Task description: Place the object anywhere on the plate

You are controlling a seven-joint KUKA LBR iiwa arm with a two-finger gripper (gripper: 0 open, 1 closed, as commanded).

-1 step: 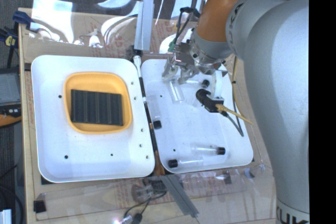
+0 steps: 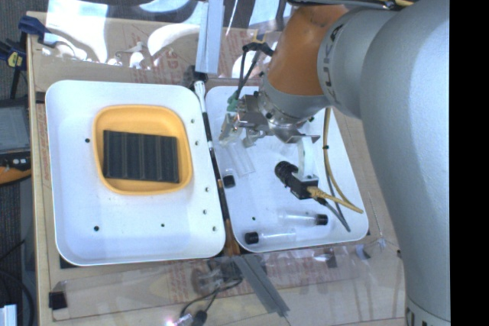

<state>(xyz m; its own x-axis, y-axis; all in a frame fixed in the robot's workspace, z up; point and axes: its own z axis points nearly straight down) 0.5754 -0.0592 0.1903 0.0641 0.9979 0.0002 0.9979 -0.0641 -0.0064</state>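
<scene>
End effector [image 2: 238, 126] near right bin [image 2: 348, 172] left wall, above floor

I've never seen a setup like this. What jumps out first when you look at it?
The big grey arm with an orange band fills the right side, bending down over the right white bin. In the left white bin sits a yellow plate with a dark ribbed insert. Clear tubes with black caps lie near the right bin's front edge.
</scene>
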